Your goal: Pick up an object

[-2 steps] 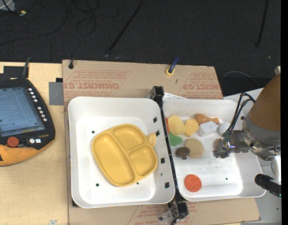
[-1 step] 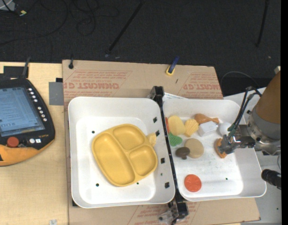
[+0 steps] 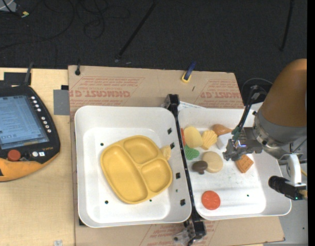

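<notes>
My gripper [image 3: 233, 151] hangs low over the right bin [image 3: 252, 201], near its middle right. Directly left of it lies a pale round disc [image 3: 214, 162] with a small brown piece [image 3: 199, 166] beside that. An orange waffle-like square [image 3: 244, 164] lies just right of and below the fingertips. Farther left sit a yellow lump [image 3: 192, 137], a yellow ridged piece [image 3: 209, 139] and a green piece [image 3: 191, 152]. An orange oval [image 3: 221, 129] rests at the back. A red disc [image 3: 211, 200] lies near the front. Nothing shows between the fingers.
The left bin [image 3: 90, 137] holds a yellow divided plate [image 3: 135, 168]. A black divider [image 3: 181, 158] runs between the bins. A tablet pendant [image 3: 21, 132] lies on the bench at far left. Cardboard [image 3: 126, 88] lies under both bins.
</notes>
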